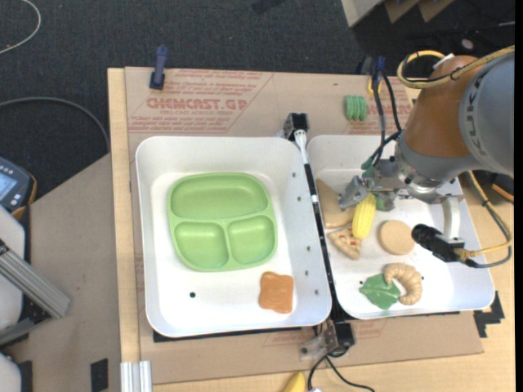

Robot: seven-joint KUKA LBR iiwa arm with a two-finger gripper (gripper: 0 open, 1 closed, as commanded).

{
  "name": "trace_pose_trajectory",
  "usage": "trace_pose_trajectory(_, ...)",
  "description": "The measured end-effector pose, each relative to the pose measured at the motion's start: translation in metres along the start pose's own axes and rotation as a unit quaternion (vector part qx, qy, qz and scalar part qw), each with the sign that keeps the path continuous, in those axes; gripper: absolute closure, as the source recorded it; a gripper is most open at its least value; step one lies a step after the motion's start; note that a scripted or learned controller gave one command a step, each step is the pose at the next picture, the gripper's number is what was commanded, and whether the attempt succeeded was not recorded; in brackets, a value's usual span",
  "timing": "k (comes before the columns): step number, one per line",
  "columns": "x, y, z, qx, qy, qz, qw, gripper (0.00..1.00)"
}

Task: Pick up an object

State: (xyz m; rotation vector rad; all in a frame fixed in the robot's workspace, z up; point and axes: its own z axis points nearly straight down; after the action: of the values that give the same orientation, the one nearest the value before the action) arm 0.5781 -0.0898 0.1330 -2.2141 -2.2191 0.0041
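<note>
Tool (365,193) is low in the right bin (474,296), directly over the upper end of the yellow corn cob (364,216). Cannot tell whether it has hold of anything. Cob appears to lie on the bin floor, so judged not yet lifted. Pizza slice (346,242) just beyond the cob's far end; round cookie (395,237) beside it. Remaining: secure grip, lift.

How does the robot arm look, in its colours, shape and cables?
The arm is thick and rounded, grey, with a wide orange band above the wrist and part of dark lettering on the grey shell. Below it sits a silver metal ring, then the small grey metal hand. Thin dark cables run along the wrist.
</note>
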Motion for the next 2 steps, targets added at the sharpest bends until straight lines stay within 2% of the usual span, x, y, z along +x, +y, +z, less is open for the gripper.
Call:
trace_pose_trajectory(1,-0.0024,0.0021,-0.0131,-0.004,-0.002,0.001,1.0,1.0)
trace_pose_trajectory(2,-0.0022,0.0025,-0.023,-0.005,-0.002,0.002,1.0,1.0)
